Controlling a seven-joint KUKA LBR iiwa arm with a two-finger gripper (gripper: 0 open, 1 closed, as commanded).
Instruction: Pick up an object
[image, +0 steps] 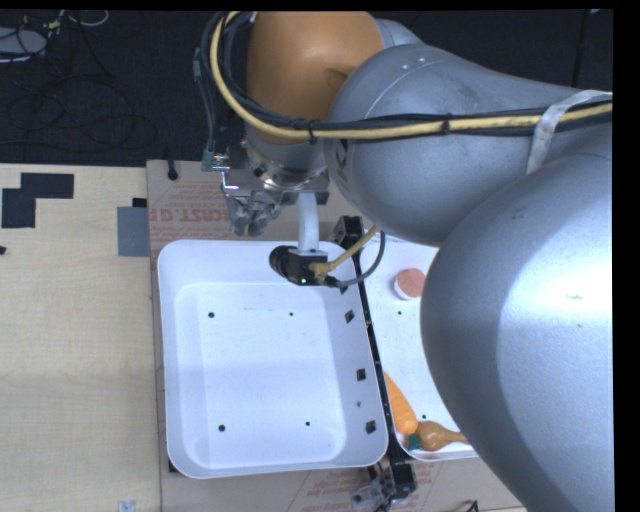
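Gripper (250, 212) hangs above left bin's (180, 350) far rim, grip unclear; arm (520, 250) hides most of right bin (405, 330).

Two bins sit side by side on the table (70, 330). The left bin (185, 380) lies beside the right bin (405, 340), which holds a carrot (400, 405) near and a round piece (409, 284) farther back.

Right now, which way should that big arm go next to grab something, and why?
Probably across toward the right bin. The gripper sits above the far rim of the left bin, while the things I can see, a round pink piece and an orange carrot-like toy, lie in the right one.
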